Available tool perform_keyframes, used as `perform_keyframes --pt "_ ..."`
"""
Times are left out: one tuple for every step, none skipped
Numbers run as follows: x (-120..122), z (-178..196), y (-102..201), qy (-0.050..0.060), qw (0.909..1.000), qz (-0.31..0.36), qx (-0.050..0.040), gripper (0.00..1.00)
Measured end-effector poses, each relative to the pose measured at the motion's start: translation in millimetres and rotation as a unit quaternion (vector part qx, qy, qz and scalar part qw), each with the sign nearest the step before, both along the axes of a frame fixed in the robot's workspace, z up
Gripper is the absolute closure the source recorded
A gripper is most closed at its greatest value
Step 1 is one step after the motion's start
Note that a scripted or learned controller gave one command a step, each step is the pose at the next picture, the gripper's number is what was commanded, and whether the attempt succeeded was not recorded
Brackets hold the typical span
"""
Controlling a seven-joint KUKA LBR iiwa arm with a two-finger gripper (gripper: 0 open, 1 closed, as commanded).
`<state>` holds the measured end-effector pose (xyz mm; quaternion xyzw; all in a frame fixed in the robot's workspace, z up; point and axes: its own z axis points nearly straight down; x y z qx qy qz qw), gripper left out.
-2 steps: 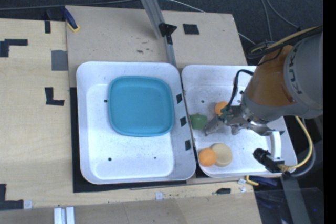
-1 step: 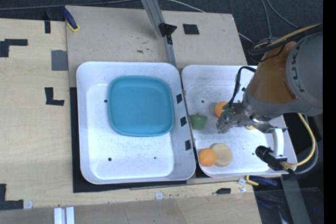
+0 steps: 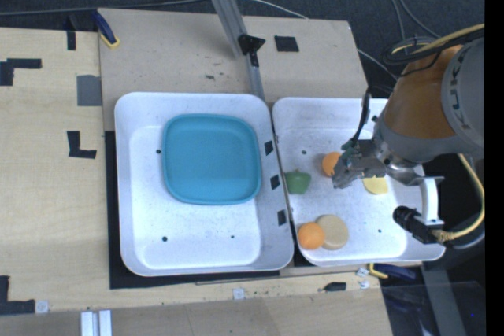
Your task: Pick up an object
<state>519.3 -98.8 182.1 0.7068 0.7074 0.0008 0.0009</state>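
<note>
My gripper (image 3: pixel 344 171) hangs low over the middle of the right bin (image 3: pixel 315 118), reaching in from the right. A small orange ball (image 3: pixel 330 163) lies just to its left, touching or nearly touching the fingers. A yellow object (image 3: pixel 376 185) lies just to its right, partly hidden by the wrist. A green object (image 3: pixel 298 182) rests near the bin's left wall. Toward the front sit an orange ball (image 3: pixel 310 236) and a beige round piece (image 3: pixel 333 232), side by side. Nothing shows between the fingers.
The left bin (image 3: pixel 134 169) holds a blue square plate (image 3: pixel 211 158). A grey pole (image 3: pixel 228 8) slants down to the back edge between the bins. Cables lie on the dark floor at the back right.
</note>
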Motion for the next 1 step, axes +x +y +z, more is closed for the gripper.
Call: perform_keyframes --pt "0.6 48.9 0.1 -0.001 1.0 0.0 0.0 1.0"
